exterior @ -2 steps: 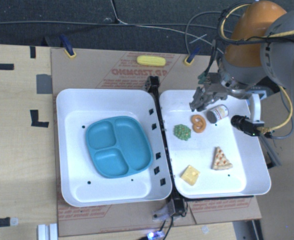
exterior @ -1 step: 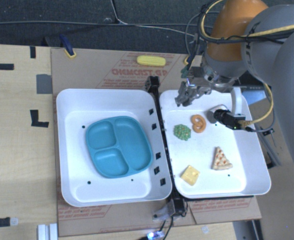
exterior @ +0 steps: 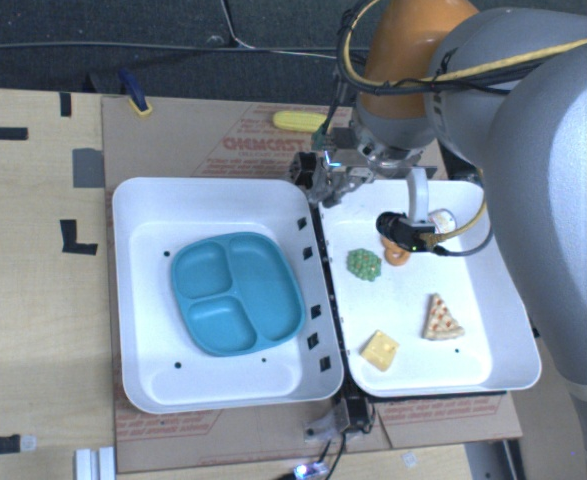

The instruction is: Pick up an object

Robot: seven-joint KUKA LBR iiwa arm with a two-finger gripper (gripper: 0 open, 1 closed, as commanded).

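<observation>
Two white bins are seen side by side on a cardboard sheet (exterior: 173, 133) laid on the table (exterior: 33, 268). The left bin (exterior: 133, 208) is taken up by a blue divided plate (exterior: 236, 293), set flat in its middle. In the right bin (exterior: 503, 358) four small things are spread apart: a green knobbly toy (exterior: 364, 264) towards the far left, an orange piece (exterior: 397, 257) just right of it and partly hidden, a yellow block (exterior: 379, 350) at the near side, and a pizza slice (exterior: 441, 320) right of that.

The end effector (exterior: 325, 178) is held over the far end of the rims where the bins meet. Whether it is open or closed cannot be told, and nothing is seen held in it. The green toy lies nearest to it, on its near right, clearly apart. A yellow oblong thing (exterior: 298, 121) is left on the cardboard beyond the bins.
</observation>
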